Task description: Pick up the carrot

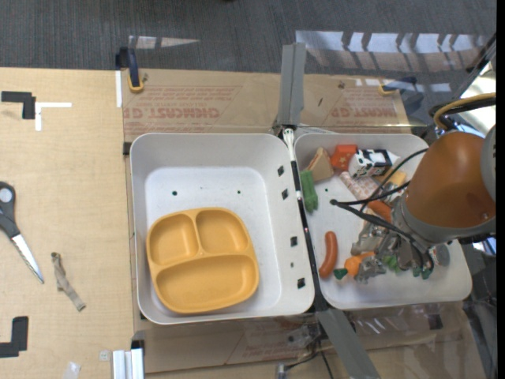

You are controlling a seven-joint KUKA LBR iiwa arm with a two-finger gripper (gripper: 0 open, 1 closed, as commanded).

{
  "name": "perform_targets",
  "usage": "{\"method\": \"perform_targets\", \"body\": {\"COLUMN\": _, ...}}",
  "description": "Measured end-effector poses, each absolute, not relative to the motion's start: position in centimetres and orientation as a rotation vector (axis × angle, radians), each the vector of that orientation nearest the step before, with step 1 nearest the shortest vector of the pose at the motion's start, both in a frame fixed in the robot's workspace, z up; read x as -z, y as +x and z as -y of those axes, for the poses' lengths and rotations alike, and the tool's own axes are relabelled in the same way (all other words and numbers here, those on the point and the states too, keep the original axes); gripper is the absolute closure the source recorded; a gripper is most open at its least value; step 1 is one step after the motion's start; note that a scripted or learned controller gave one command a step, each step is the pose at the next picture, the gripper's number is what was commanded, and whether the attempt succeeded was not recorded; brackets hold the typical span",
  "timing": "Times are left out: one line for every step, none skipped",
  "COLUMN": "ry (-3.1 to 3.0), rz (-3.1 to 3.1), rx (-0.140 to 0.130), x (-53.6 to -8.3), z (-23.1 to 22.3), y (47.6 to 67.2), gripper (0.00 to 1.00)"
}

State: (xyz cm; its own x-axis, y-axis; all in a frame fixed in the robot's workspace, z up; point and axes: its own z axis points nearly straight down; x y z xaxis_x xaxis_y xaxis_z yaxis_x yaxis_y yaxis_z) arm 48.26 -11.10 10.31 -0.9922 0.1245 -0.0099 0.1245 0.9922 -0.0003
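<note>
Here we see the carrot (353,265) lying near the front of the right bin (442,289), beside a red sausage (327,253). The jaws (384,259) hover just right of it; we cannot tell their spread. A yellow plate (203,259) sits in the left bin (150,172).

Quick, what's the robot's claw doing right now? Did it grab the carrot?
End effector: low in the right bin, beside the carrot; open or shut cannot be told, and no grab is visible.
</note>
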Motion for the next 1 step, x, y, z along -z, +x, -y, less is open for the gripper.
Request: {"method": "perform_targets", "body": {"ry": 0.189, "rz": -3.122, "rx": 0.003, "x": -11.25, "z": 11.07, "y": 48.46, "gripper": 1.0}}
